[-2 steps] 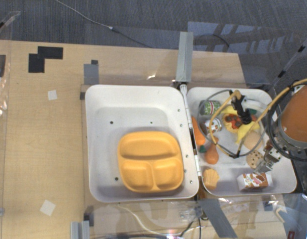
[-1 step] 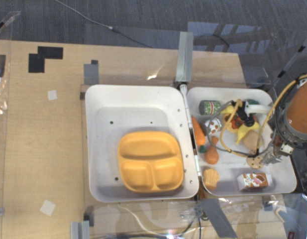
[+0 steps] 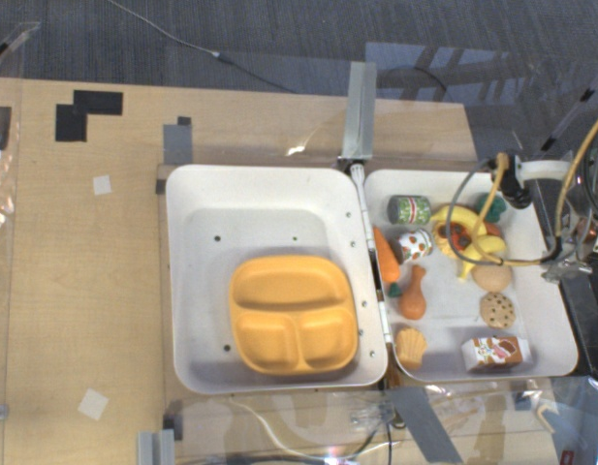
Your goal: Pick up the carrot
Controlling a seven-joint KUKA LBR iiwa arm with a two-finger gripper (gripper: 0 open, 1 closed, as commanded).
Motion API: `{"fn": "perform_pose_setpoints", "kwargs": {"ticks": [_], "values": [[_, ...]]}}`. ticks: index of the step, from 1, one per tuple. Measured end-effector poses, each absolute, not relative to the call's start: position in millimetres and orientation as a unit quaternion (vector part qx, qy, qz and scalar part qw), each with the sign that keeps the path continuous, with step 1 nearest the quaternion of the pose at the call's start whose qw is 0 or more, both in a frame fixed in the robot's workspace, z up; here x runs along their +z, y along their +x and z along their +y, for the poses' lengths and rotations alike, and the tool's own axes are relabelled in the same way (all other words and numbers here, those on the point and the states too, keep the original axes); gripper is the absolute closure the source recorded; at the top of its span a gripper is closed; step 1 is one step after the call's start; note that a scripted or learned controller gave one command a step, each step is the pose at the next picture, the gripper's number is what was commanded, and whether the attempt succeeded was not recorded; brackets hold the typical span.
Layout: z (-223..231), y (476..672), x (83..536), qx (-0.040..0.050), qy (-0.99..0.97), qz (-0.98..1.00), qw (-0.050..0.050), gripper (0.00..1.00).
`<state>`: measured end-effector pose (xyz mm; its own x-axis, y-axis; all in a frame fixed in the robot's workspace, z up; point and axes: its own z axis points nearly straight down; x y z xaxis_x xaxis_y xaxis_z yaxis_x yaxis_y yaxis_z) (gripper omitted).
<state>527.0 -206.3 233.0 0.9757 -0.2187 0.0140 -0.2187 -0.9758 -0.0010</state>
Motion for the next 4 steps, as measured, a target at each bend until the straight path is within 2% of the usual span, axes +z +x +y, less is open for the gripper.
{"fn": "perform_pose_setpoints", "kwargs": {"ticks": [1, 2, 3, 4], "values": [[-198, 494.5, 104, -0.0037, 0.982, -0.187, -0.003, 1.0], [-205, 526.9, 180, 0.0039, 0.995, -0.101, -0.001, 1.0], [-207, 523.5, 338, 0.009, 0.995, -0.103, 0.001, 1.0], [-204, 508.0, 178, -0.0039, 0.991, -0.133, -0.003, 1.0]]}}
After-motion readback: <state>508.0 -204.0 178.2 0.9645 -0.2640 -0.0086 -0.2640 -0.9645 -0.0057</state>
